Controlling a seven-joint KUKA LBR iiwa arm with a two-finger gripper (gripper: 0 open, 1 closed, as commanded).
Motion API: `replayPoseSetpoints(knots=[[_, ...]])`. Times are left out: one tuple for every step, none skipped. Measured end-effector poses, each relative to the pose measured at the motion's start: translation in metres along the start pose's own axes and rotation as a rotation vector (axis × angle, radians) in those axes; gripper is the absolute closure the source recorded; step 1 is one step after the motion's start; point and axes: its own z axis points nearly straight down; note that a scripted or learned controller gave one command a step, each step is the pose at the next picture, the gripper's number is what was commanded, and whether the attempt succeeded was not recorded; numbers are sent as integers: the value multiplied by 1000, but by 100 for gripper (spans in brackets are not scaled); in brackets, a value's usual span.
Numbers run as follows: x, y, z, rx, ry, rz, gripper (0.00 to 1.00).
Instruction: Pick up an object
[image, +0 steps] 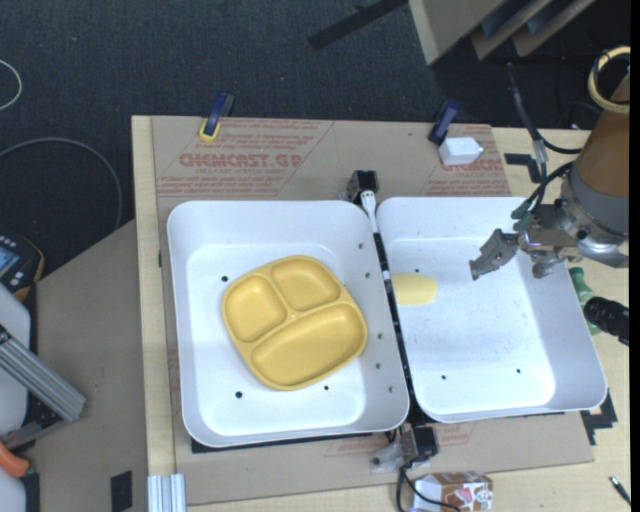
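A small pale-yellow object (415, 289) lies in the right bin (500, 385), against its left wall. A yellow three-compartment plate (293, 320) rests in the middle of the left bin (200, 250). My gripper (517, 260) hangs over the upper right part of the right bin, to the right of the small yellow object and apart from it. Its two fingers are spread, the left fingertip (487, 257) pointing toward the object, and nothing is between them.
The two bins meet along a black hinge strip (385, 290). A white block (460, 151) and blue clamps (214, 117) sit on the cardboard beyond the bins. The arm's orange band (605, 160) stands at the right edge.
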Motion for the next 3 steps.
replayPoseSetpoints(knots=[[47, -44, -157, -19, -1, -7, 0], [45, -42, -159, -7, -2, -2, 100], [155, -32, -91, 8, 1, -12, 100]])
